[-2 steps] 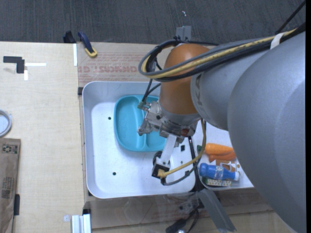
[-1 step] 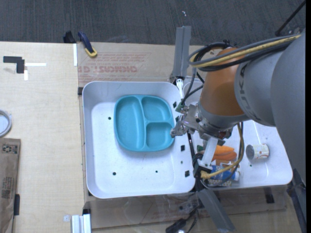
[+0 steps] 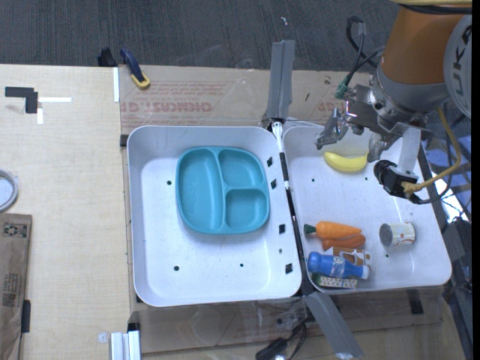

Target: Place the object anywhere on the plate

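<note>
Banana (image 3: 345, 161) is lying at the right bin's (image 3: 420, 276) far edge, just under the gripper (image 3: 352, 130), whose grip I cannot tell, so it is risking sliding off against the wall

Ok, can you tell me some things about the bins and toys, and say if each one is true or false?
1. The blue plate sits in the left bin. True.
2. The banana lies on the plate. False: it is in the right bin, below the gripper.
3. The carrot is in the right bin. True.
4. The plate has one big compartment. False: it has three.
5. The blue bottle stands upright. False: it lies on its side.
</note>
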`<state>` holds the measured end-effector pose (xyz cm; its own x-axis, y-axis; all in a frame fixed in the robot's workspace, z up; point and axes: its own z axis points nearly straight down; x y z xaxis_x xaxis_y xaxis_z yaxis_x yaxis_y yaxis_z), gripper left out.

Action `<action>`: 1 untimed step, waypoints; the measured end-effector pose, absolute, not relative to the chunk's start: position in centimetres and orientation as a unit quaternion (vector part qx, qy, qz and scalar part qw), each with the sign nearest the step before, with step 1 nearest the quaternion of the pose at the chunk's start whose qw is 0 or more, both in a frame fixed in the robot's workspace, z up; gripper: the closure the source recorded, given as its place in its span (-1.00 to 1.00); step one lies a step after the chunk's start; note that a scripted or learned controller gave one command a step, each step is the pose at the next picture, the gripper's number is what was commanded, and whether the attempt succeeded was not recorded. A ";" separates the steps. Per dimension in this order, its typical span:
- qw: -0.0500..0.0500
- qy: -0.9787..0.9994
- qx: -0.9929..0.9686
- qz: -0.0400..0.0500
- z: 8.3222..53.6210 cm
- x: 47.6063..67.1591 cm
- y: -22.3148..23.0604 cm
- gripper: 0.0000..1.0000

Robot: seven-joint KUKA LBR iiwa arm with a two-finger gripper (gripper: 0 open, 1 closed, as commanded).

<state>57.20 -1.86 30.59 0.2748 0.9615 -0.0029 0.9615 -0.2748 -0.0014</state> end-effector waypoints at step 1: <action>0.000 0.603 0.798 -0.004 31.3 57.2 -1.9 1.00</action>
